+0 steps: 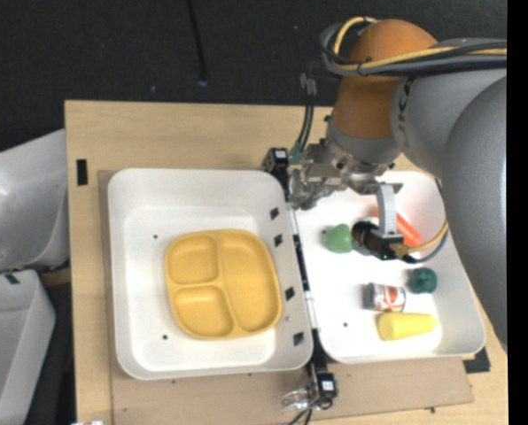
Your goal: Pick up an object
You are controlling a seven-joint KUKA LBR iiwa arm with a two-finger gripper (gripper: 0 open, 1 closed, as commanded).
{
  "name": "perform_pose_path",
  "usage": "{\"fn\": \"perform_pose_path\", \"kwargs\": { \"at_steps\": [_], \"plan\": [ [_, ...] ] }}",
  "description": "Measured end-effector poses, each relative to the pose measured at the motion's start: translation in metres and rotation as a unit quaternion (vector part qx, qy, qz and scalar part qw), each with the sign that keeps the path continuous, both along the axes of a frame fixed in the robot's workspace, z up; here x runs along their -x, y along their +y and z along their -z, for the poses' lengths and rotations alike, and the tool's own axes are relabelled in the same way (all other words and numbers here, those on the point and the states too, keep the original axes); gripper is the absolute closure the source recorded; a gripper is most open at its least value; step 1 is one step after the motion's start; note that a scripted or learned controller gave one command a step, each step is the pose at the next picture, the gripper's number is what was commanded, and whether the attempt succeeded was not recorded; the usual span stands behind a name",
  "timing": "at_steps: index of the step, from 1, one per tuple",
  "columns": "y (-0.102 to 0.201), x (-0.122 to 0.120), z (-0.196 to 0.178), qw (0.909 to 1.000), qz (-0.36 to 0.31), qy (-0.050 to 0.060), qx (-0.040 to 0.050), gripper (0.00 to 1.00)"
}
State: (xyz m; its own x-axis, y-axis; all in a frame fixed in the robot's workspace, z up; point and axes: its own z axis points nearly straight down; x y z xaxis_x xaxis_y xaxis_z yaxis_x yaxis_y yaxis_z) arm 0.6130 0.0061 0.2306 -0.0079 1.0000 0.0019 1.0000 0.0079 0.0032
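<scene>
Nothing lifted yet! I hung over the right bin's (339,295) eleven-o'clock corner, green ball (337,237) at my five; jaws' state, couldn't tell.

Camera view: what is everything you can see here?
Bench: one, pale wood, under both bins.
Left bin: one, white, view's left.
Right bin: one, white, view's right.
Divided plate: one, yellow, middle of left bin.
Round lump: one, green, right bin, far left.
Orange piece: one, right bin's far side, partly hidden.
Teal lump: one, right bin's right side.
Small can: one, red and white, right bin's middle.
Cone-like piece: one, yellow, right bin's near edge.
Arm: one, grey with orange band, from the right.
Gripper: one, grey, over right bin's far left corner.
</scene>
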Motion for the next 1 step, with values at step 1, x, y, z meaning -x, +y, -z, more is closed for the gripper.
{"fn": "perform_pose_path", "kwargs": {
  "at_steps": [1],
  "plan": [
    [0.0523,-0.0241,0.0048,1.0000,0.000,0.000,0.0003,1.00]
  ]
}}
